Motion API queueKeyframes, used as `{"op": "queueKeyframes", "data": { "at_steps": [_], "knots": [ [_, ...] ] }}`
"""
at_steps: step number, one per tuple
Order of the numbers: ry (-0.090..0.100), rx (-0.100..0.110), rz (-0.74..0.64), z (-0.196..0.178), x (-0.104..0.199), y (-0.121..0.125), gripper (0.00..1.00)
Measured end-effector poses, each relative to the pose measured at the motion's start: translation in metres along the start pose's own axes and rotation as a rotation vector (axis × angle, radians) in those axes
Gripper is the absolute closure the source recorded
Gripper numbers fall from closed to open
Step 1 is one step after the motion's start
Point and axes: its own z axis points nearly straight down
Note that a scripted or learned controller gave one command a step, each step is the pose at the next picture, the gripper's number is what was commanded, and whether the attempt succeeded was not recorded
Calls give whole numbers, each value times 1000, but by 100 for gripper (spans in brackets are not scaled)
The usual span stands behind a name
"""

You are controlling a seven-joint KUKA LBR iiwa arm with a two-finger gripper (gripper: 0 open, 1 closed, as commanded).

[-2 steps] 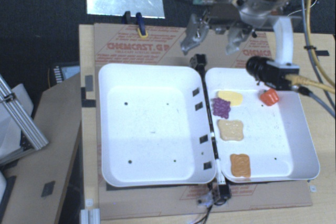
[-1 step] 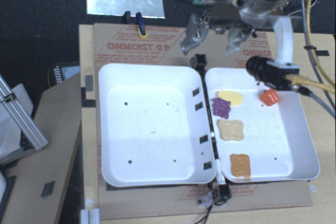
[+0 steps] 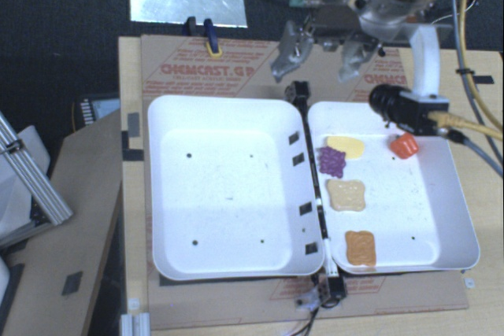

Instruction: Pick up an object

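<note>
My gripper [image 3: 319, 63] hangs high above the back edge of the bins, near the divider, with its two grey fingers [image 3: 285, 59] spread apart and nothing between them. The right bin [image 3: 449, 208] holds a yellow piece [image 3: 348, 145], a purple grape-like cluster [image 3: 331, 161], a pale toast slice [image 3: 346, 195], a browner toast slice [image 3: 361, 248] and an orange-red piece [image 3: 404, 145]. All lie below and in front of the gripper, well apart from it.
The left bin [image 3: 224, 189] sits beside the right one, joined along a black clipped divider [image 3: 311, 169]. A black cylinder on a white bracket [image 3: 402, 108] overhangs the right bin's back edge. Cables run along the right side.
</note>
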Motion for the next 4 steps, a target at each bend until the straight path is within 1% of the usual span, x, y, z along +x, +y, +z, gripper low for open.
{"op": "queueKeyframes", "data": {
  "at_steps": [4],
  "knots": [
    [0,0,0,0,0,0,0]
  ]
}}
